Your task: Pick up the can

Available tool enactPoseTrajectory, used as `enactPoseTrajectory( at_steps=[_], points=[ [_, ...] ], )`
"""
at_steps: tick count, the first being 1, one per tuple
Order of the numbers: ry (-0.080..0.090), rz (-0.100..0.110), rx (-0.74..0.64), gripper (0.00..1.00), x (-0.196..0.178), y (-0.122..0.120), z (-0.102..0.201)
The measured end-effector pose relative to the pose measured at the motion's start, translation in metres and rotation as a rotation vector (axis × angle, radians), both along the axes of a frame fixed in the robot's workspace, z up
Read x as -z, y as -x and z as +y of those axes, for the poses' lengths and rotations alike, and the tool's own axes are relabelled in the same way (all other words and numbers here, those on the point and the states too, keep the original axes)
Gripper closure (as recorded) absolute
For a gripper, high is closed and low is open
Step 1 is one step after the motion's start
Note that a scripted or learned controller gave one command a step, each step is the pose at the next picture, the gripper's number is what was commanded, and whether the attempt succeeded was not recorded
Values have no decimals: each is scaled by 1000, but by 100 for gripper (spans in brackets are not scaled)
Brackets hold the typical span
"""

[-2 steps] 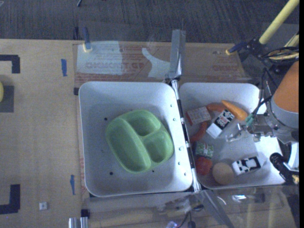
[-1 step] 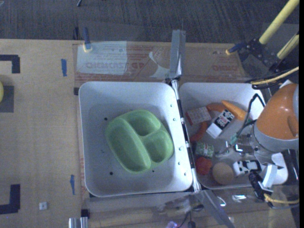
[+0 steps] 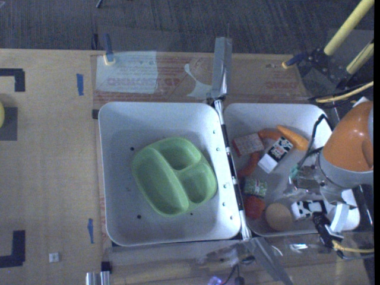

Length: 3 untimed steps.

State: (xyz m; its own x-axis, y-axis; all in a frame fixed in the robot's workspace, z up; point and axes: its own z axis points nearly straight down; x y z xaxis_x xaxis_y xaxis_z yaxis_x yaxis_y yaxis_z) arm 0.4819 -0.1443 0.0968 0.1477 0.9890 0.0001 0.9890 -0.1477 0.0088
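- Over the right bin (image 3: 237,123), the gripper (image 3: 304,181) hangs low among the clutter; whether it is released or clenched cannot be told.
- What looks like the can (image 3: 256,187), small and green-labelled, lies near that bin's left wall, apart from the gripper.
- A tan ball (image 3: 278,216) and a black-and-white carton (image 3: 275,152) lie nearby.
- A green divided plate (image 3: 173,176) sits in the left bin (image 3: 119,123).

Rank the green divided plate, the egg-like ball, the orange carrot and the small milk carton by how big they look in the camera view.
1. green divided plate, by far the largest.
2. orange carrot and small milk carton: they look alike, so no ranking between them.
3. egg-like ball, slightly smaller, though close.
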Motion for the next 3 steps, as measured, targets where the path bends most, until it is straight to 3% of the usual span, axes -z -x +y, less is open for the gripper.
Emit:
enactPoseTrajectory(
  at_steps=[1, 2, 3],
  points=[
    [-2, 9, 230, 100, -116, -47, 29],
    [-2, 10, 17, 100, -79, -55, -45],
    [-2, 8, 424, 100, -207, -48, -9]
  ],
)
